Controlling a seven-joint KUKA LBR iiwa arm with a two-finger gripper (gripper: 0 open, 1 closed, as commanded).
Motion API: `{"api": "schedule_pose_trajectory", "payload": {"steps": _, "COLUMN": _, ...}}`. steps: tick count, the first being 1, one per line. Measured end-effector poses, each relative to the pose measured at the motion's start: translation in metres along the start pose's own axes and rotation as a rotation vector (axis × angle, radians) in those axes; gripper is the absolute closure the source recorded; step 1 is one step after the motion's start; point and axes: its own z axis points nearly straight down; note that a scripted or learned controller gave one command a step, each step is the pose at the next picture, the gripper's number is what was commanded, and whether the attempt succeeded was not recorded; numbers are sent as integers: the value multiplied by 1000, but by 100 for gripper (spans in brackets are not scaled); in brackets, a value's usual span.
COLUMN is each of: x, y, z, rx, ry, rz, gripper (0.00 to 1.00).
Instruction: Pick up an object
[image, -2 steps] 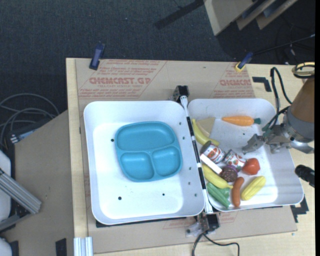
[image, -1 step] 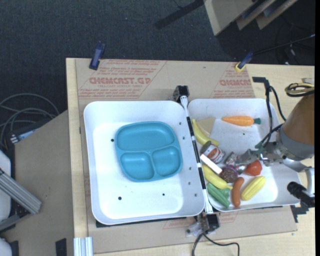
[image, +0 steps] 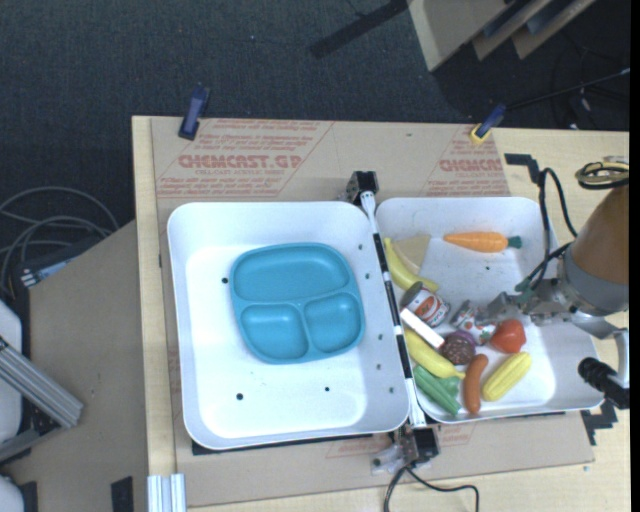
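Blue tray (image: 296, 302) in left bin (image: 190, 330); desk (image: 160, 200) with two clamps, blue (image: 192, 112) and yellow (image: 487, 123); cables (image: 45, 235) on floor

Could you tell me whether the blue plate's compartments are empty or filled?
Empty: all three sections of the blue plate show bare blue surface, nothing in them.
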Motion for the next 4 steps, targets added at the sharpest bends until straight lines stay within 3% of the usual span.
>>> {"api": "schedule_pose_trajectory", "payload": {"steps": 2, "x": 12, "y": -12, "z": 2, "rx": -5, "ry": -2, "rz": 1, "gripper": 0}}
{"api": "schedule_pose_trajectory", "payload": {"steps": 3, "x": 16, "y": -7, "z": -1, "rx": -17, "ry": 0, "rz": -4, "gripper": 100}}
{"api": "schedule_pose_trajectory", "payload": {"steps": 4, "x": 77, "y": 6, "z": -18, "rx": 29, "ry": 6, "rz": -1, "gripper": 100}}
